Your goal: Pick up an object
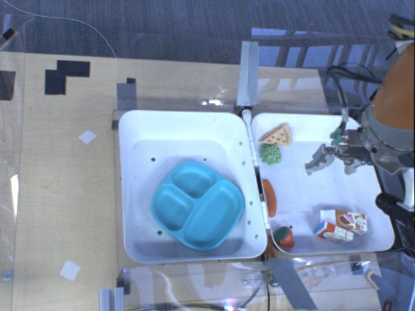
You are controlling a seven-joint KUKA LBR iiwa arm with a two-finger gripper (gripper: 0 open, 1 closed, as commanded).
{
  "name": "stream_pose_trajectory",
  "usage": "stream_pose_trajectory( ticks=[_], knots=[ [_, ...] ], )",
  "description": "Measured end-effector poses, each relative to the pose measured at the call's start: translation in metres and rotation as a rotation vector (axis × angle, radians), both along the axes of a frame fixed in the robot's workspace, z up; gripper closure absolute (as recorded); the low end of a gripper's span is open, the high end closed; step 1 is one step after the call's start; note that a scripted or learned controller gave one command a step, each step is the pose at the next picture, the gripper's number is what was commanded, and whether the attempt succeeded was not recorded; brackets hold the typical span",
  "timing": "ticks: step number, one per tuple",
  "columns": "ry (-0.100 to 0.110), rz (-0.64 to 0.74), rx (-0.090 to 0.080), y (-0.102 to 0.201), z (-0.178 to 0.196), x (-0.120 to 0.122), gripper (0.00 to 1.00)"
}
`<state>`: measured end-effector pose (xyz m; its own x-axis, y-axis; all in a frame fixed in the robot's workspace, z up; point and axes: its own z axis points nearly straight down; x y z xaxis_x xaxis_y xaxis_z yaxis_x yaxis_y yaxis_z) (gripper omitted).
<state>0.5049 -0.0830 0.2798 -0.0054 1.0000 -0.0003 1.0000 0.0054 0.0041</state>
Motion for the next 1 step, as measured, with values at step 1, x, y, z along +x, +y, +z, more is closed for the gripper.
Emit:
stream_pose_trajectory(
  ticks=[1],
  knots=[
    [0.004,0.044,0.001,0.0010,-0.1449,-0.0180,0.00]
  ],
)
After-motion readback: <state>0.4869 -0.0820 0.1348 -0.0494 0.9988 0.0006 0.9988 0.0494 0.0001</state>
